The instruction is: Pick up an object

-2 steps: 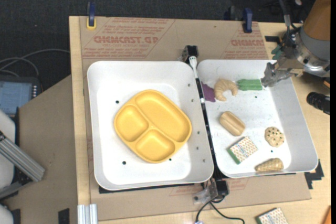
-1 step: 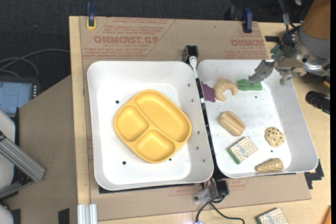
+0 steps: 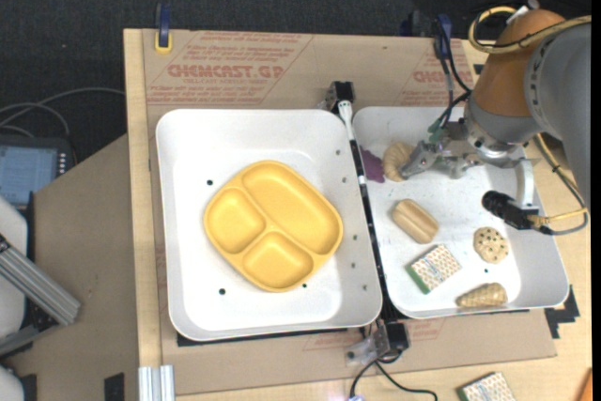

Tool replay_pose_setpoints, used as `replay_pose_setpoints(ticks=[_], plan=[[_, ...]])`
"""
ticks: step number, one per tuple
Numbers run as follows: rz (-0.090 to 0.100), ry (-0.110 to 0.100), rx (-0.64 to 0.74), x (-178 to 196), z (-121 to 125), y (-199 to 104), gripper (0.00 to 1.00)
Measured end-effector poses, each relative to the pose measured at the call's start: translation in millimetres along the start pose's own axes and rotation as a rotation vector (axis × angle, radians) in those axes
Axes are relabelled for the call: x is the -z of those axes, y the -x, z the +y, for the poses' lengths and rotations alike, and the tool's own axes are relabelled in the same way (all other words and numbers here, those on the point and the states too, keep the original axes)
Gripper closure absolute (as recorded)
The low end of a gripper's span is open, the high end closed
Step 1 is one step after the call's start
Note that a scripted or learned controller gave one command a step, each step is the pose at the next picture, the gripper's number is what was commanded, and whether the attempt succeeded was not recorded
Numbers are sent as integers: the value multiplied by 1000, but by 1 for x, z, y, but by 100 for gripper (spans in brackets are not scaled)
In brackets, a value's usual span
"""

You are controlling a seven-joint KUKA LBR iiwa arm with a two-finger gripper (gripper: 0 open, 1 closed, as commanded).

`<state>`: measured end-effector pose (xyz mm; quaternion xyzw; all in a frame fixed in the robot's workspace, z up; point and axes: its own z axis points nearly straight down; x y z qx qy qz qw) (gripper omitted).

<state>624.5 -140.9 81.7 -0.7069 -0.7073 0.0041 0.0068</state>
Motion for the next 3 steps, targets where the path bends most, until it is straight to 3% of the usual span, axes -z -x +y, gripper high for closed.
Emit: replay_pose_setpoints(ticks=[1, 2, 3], plan=[[-6, -27, 4, 3, 35, -2, 0], [9, -26, 5, 2, 35, 23, 0], [-3, -25, 3, 2, 35, -1, 0]])
